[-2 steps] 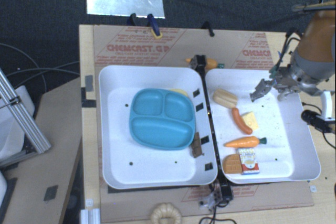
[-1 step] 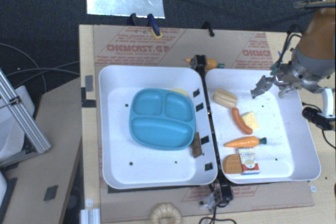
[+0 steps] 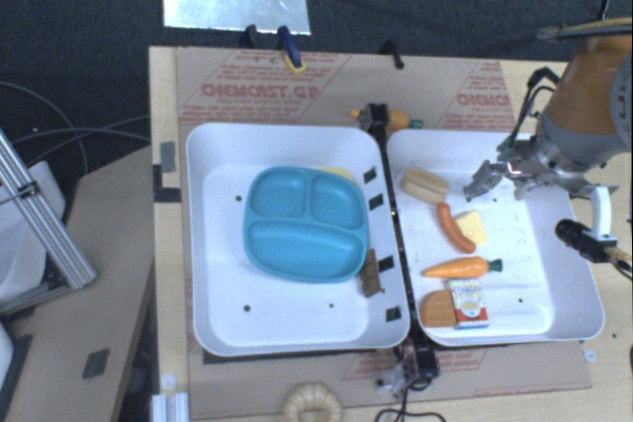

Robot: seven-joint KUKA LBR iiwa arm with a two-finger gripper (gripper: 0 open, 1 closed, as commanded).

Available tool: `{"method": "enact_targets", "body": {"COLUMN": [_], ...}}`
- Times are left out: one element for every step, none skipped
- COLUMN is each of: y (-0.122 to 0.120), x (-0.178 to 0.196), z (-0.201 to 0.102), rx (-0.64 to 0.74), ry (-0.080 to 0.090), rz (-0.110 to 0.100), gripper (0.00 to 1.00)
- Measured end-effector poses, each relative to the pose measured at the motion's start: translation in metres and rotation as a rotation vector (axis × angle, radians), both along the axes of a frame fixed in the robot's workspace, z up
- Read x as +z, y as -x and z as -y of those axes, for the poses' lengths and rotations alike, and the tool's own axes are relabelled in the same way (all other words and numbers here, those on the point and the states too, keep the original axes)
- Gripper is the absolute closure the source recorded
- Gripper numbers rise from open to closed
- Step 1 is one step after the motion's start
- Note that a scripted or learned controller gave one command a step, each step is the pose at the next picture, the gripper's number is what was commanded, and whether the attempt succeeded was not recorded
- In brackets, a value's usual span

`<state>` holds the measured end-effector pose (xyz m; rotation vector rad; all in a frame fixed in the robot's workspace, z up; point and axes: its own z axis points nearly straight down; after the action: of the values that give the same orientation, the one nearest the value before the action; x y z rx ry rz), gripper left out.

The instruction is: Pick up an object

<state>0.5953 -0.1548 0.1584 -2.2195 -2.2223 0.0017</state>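
The gripper (image 3: pixel 487 179) is hanging over the right bin (image 3: pixel 554 321) near its far edge, the arm (image 3: pixel 593 104) reaching in from the right, and its fingers are pointing down and toward the divider between the two bins. They are looking parted, with nothing between them. The nearest thing to pick is the bun (image 3: pixel 424 185), lying just beside the gripper toward the divider, close to the bin's far left corner, its long axis running roughly along the far edge. The sausage (image 3: pixel 455 227) and the cheese (image 3: pixel 473 228) are sitting a little nearer the bin's middle, the sausage slanting toward the near edge. The carrot (image 3: pixel 463 267) is lying across the bin, well apart from the fingers. The left bin (image 3: pixel 223 311) is carrying a blue tray (image 3: pixel 305 222).
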Motion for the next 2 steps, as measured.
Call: {"method": "enact_targets", "body": {"y": [-0.002, -0.003], "x": [-0.056, -0.074], "z": [-0.009, -0.010], "rx": [0.003, 0.001], "ry": [0.000, 0.000], "rz": [0.000, 0.002], "gripper": [0.00, 0.00]}}
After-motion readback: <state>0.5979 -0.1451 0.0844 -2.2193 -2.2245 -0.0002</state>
